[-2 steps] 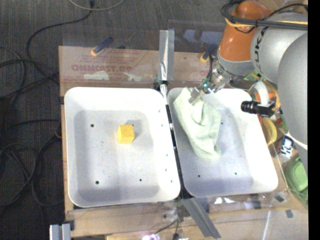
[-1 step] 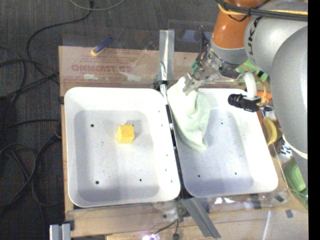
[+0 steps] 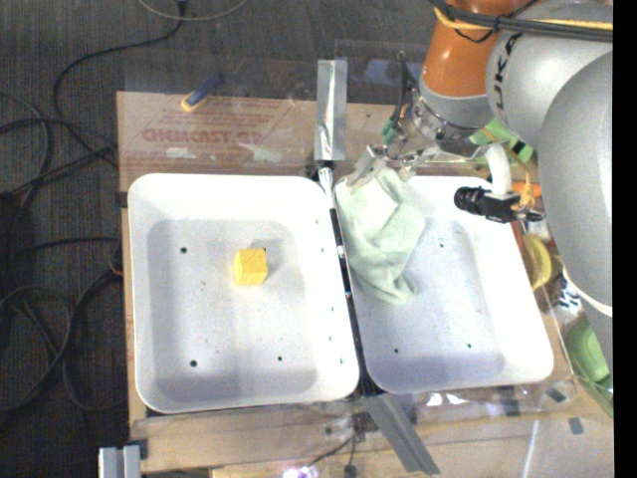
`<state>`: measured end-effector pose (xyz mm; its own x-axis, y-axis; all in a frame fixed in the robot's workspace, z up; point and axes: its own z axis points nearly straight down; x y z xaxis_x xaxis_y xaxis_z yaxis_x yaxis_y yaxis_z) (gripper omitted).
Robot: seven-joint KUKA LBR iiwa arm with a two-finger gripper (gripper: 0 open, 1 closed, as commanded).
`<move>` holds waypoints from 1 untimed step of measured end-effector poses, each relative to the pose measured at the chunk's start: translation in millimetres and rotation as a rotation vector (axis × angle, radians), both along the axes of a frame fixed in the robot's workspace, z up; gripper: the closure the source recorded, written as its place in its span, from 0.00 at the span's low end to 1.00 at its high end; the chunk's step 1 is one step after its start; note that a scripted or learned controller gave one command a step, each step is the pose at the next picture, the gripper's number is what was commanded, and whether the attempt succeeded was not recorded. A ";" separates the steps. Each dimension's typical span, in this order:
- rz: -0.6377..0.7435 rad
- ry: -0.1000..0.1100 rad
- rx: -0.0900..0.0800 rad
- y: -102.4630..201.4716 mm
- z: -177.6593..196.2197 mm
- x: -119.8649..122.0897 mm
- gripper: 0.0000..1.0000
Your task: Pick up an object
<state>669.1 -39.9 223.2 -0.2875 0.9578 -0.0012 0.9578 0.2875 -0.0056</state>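
The tool (image 3: 390, 159) is seen gripping the top end of the pale green cloth (image 3: 388, 235) at the right bin's (image 3: 478, 347) far left corner, the cloth's length hanging below toward the bin's middle.

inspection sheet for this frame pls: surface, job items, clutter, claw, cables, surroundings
Surface: two white bins side by side, left bin and right bin, on a bench.
Job's things: yellow block lies alone in the left bin; pale green cloth is bunched at the right bin's far left side.
Clutter: small blue and tan item on the board behind the left bin.
Claw: claw sits at the cloth's top edge; grip cannot be judged.
Cables: thin cable loops on the floor at far left.
Surroundings: dark carpet.
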 end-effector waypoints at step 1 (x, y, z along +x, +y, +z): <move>-0.077 0.000 0.000 -43.4 1.0 -0.1 0.00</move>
